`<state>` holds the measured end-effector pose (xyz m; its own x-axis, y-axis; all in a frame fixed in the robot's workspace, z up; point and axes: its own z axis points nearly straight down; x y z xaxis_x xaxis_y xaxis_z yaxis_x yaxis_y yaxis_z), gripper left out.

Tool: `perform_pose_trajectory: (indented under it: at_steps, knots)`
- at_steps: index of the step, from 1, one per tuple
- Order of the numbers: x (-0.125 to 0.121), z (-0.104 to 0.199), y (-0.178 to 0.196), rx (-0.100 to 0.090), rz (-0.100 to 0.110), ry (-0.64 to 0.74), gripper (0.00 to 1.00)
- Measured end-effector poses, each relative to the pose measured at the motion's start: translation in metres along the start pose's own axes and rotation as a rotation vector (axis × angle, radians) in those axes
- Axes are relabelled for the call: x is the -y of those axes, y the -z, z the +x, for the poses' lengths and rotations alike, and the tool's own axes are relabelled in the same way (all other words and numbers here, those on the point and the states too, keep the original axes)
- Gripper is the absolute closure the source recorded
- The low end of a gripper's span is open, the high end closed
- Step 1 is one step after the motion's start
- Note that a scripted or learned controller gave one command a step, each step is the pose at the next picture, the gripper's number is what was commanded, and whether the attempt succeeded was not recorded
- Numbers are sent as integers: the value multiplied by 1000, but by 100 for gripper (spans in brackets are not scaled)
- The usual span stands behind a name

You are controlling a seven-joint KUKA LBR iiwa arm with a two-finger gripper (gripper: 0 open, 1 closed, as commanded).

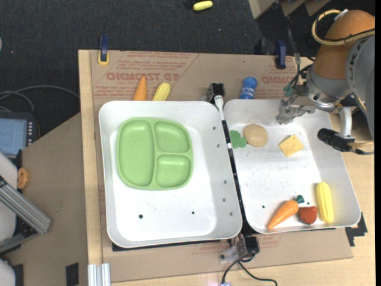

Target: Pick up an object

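Note:
My gripper hangs over the far side of the right bin, its fingertips pointing down just above the bin floor with nothing seen between them. A yellow cheese wedge lies a little in front of it. To the left of that sit a tan bread roll and a green leafy piece. At the near right corner of the bin lie a carrot, a red tomato-like piece and a yellow corn cob.
The left bin holds a green divided plate. Behind the bins on the cardboard lie a carrot, a yellow piece and a blue bottle. The arm's grey and orange body fills the far right.

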<state>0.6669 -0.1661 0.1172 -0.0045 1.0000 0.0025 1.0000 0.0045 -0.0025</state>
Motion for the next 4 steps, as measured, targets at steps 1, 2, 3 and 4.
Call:
perform_pose_trajectory:
  at_steps: [1,2,3,4]
  knots:
    - [25,-23,16,2,1,-6,100]
    - [24,-22,16,2,0,-5,0]
    - [67,-10,-36,0,6,-6,0]
    - [17,-1,-32,5,-9,-2,0]
